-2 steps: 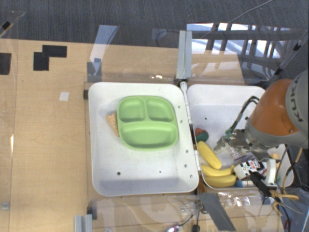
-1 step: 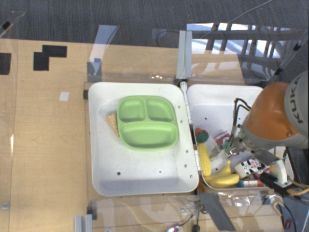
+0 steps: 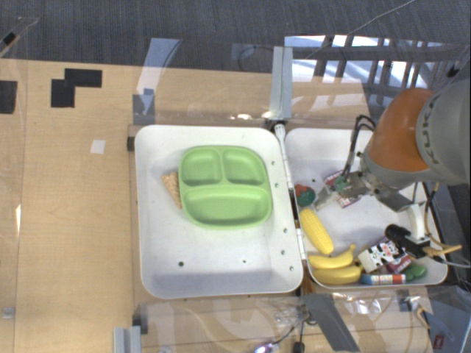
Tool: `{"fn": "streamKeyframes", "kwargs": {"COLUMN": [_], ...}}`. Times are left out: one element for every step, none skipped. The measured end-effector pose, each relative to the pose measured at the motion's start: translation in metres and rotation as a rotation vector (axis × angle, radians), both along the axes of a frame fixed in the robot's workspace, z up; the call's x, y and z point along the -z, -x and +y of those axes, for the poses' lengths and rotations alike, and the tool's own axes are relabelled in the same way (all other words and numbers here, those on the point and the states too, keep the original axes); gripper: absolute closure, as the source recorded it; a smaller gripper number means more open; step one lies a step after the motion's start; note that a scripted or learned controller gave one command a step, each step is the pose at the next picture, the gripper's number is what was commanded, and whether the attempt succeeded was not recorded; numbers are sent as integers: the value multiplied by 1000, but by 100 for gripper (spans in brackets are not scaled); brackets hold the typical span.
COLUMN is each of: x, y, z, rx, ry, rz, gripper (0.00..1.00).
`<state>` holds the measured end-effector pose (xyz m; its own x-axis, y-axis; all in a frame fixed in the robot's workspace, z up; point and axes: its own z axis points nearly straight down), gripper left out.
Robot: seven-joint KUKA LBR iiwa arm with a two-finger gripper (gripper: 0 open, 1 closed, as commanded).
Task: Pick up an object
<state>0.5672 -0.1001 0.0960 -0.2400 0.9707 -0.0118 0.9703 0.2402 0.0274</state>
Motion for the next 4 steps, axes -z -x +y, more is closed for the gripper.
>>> {"fn": "streamKeyframes", "kwargs": {"x": [-13, -92, -91, -6], "y": [-3, -89, -88, -51], "z": [-1, 46, 46, -12], "rx": [1, 9, 10, -113], "ry": [5, -5, -5, 1], "rz": [-12, 20, 22, 10], "gripper": [100, 100, 0, 0]}}
